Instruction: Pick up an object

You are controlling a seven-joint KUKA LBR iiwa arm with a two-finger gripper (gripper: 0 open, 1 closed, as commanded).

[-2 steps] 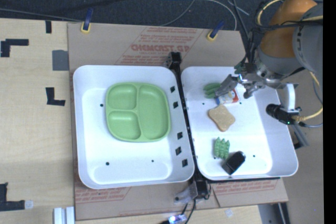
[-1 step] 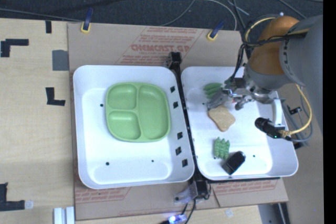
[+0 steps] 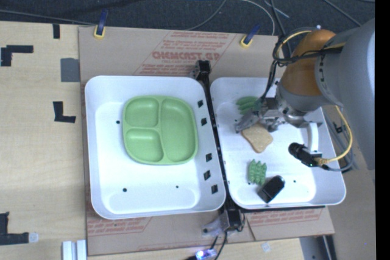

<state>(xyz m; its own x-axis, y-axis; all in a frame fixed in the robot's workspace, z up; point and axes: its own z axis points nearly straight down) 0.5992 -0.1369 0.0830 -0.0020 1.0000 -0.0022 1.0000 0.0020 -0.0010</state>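
The arm (image 3: pixel 341 70) runs off the right edge and covers part of the right bin (image 3: pixel 317 195).

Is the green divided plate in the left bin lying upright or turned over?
Upright: the green divided plate in the left bin shows its three hollow compartments facing up.

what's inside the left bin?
The left bin holds a green divided plate with three compartments, nothing on it. Whatever lies under the plate is covered.
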